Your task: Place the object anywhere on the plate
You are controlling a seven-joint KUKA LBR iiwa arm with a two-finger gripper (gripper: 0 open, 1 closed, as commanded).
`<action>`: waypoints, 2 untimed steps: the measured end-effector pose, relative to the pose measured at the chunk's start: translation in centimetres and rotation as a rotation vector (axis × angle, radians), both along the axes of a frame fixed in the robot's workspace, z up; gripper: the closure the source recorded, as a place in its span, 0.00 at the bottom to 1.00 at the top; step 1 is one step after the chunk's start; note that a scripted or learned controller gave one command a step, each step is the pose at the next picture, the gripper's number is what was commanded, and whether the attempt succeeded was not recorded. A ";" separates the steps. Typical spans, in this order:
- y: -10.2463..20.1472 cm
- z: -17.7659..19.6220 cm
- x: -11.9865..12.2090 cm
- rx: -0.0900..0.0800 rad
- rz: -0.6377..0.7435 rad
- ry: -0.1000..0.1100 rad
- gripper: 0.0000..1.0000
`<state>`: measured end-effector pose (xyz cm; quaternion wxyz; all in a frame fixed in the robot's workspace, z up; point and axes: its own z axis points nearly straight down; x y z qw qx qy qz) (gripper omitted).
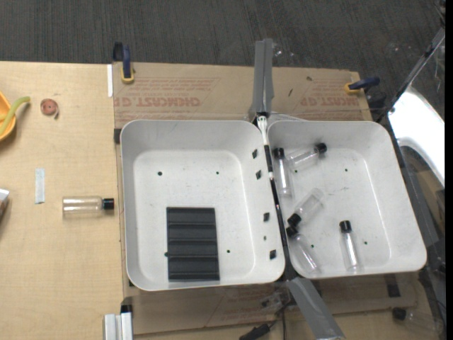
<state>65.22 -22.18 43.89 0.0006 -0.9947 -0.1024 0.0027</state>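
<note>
A black ribbed plate (192,244) lies flat in the left bin (141,154), near its front wall. Several clear vials with black caps lie in the right bin (382,161). One vial (306,154) rests tilted at the back. Another vial (282,176) runs along the left wall. A third vial (306,207) lies slanted in the middle, and one more vial (349,245) lies near the front with its cap pointing back. A cap-less looking vial (304,255) sits at the front left corner.
A spare capped vial (86,205) lies on the wooden bench left of the bins. An orange bowl (4,119) sits at the far left edge. Blue clamps (122,57) hold cardboard behind the bins. A white curved part (421,122) stands at the right.
</note>
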 end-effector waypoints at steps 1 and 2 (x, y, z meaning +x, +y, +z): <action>3.1 0.0 0.2 0.001 -0.001 -0.001 0.00; -0.1 0.1 -6.7 0.000 -0.005 0.000 0.00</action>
